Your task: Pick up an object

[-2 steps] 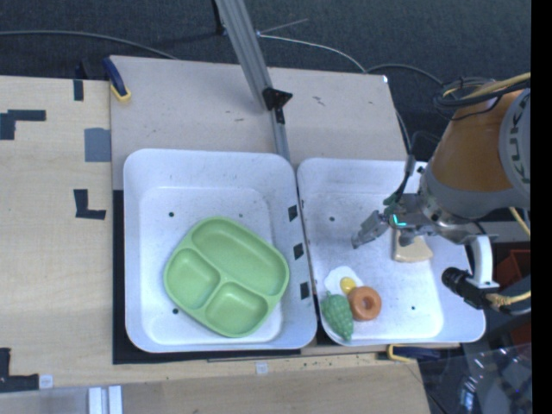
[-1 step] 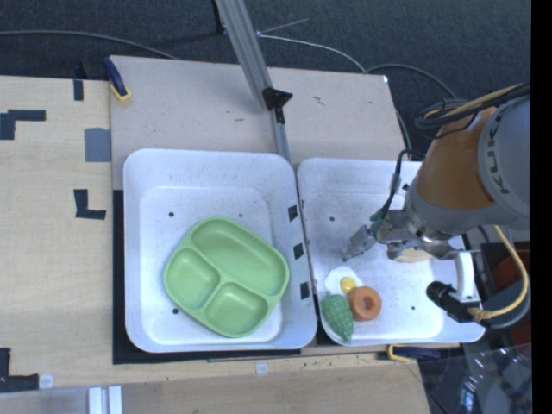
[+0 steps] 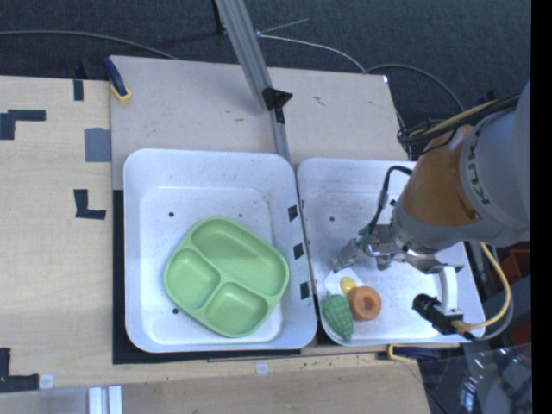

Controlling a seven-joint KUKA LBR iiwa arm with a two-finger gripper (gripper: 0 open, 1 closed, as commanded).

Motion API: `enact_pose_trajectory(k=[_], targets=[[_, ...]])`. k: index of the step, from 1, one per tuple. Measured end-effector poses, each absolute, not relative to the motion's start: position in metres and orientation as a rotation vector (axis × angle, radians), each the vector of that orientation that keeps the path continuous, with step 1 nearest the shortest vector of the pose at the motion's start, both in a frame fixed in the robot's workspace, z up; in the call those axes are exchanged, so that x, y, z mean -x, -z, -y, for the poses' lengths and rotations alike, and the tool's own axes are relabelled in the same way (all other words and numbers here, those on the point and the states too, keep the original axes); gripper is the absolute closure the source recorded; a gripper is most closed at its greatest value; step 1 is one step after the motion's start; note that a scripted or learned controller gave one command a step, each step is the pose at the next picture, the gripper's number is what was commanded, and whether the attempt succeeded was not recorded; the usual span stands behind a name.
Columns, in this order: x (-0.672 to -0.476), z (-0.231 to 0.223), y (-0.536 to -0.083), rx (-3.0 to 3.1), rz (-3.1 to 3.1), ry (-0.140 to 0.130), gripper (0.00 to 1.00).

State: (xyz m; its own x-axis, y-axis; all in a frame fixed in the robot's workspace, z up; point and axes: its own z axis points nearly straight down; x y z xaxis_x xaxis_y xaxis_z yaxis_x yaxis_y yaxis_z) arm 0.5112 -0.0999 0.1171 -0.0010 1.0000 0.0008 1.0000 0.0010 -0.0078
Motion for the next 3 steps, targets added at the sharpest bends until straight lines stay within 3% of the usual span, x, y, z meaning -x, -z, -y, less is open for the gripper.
enact_pose_trajectory(k=[1, 2, 3], targets=[[-0.511, 0.100, -0.088, 2.221, 2.222, -0.003, 0.00], [-0.511, 0.099, -0.099, 2.218, 2.221, -0.002, 1.00], [-0.511, 0.104, -0.160, 2.223, 2.225, 0.003, 1.00]])
